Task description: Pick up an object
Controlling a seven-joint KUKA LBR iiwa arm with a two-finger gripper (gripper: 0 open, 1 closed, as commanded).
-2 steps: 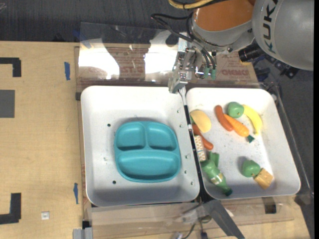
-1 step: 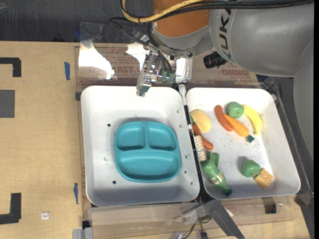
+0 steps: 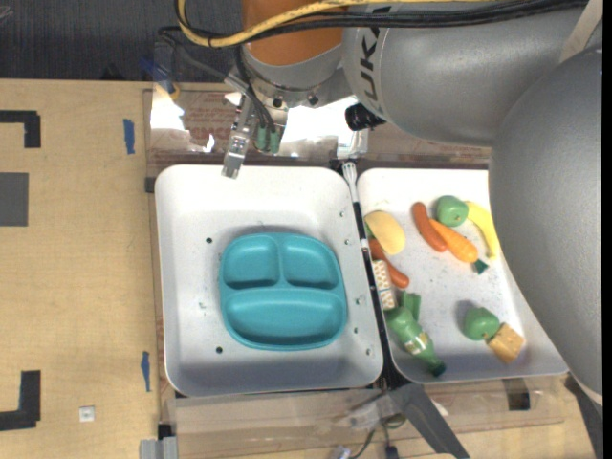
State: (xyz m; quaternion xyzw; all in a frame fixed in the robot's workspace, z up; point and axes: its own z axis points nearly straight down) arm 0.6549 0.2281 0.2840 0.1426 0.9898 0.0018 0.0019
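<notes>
My gripper (image 3: 247,146) hangs under the orange-banded wrist, over the far rim of the left bin (image 3: 182,256). Nothing can be seen in it. The toy foods all lie in the right bin (image 3: 535,352). Among them are a pale yellow potato shape (image 3: 383,229), a green apple (image 3: 450,209), an orange carrot (image 3: 457,243), a yellow banana (image 3: 484,228), a red sausage (image 3: 390,269) and a tan block (image 3: 507,342). Green pieces (image 3: 408,321) rest near the bin's left wall. The arm's big grey links cover the right bin's far right side.
A teal divided plate (image 3: 281,290) sits in the middle of the left bin. A cardboard-coloured bench top (image 3: 76,256) spreads to the left. Yellow and black cables (image 3: 287,22) loop over the arm at the top.
</notes>
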